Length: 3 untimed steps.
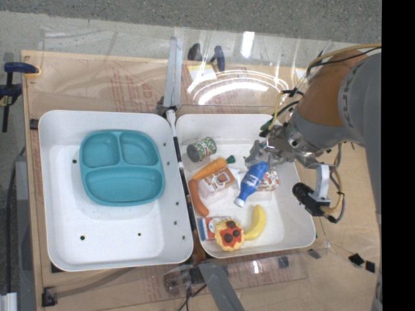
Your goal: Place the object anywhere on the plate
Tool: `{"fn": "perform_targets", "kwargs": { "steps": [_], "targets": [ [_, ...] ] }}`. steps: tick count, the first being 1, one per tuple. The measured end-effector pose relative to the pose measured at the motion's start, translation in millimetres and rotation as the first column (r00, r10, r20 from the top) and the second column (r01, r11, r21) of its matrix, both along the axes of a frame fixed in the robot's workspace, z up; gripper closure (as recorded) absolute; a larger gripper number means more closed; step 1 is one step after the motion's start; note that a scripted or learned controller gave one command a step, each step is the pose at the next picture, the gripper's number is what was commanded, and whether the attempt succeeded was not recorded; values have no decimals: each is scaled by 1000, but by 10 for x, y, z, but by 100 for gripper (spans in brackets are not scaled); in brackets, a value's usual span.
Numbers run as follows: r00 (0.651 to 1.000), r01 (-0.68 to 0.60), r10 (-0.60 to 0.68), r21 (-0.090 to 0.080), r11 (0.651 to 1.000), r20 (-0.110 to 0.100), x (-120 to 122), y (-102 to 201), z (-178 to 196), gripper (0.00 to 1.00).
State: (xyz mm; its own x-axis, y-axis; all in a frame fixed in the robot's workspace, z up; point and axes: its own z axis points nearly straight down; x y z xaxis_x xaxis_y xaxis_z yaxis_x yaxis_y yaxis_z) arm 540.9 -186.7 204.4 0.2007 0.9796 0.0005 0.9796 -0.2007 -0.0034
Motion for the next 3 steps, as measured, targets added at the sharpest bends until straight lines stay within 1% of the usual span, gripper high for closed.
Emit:
{"fn": "perform_targets", "kwargs": {
  "steps": [1,2,3],
  "targets": [
    [997,-83,83,1,997,0,178,1290,-70,100],
    [958,-287,287,-1,958,3,469,1926,-171,100],
    [958,-287,287,-1,958,3,470,1925,-170,0]
  ]
}}
